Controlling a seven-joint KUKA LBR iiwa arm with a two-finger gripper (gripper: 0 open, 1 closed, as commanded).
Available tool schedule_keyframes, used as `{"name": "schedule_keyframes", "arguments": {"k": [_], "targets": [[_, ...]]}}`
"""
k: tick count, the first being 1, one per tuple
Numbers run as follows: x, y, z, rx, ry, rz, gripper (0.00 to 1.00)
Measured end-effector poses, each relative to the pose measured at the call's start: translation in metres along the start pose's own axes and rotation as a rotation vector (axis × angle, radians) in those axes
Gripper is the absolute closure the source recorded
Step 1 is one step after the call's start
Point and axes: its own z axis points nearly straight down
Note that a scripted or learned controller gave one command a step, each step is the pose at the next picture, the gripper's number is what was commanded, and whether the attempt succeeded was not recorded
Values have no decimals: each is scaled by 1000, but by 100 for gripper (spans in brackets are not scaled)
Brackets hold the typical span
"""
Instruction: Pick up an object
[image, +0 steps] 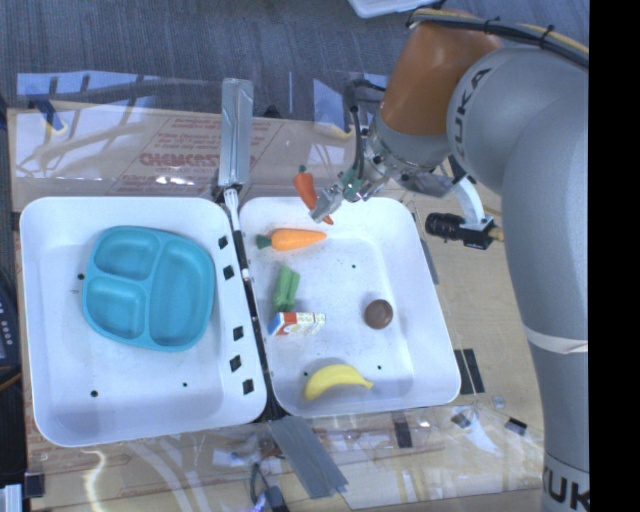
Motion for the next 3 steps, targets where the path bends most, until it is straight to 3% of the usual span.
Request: {"name": "schedule_keyframes", "arguments": {"k": [1, 2, 3], "targets": [[1, 1, -11, -1, -1, -5, 100], [35, -10, 0, 5, 4, 316, 100], [52, -17, 8, 8, 4, 545, 100]]}}
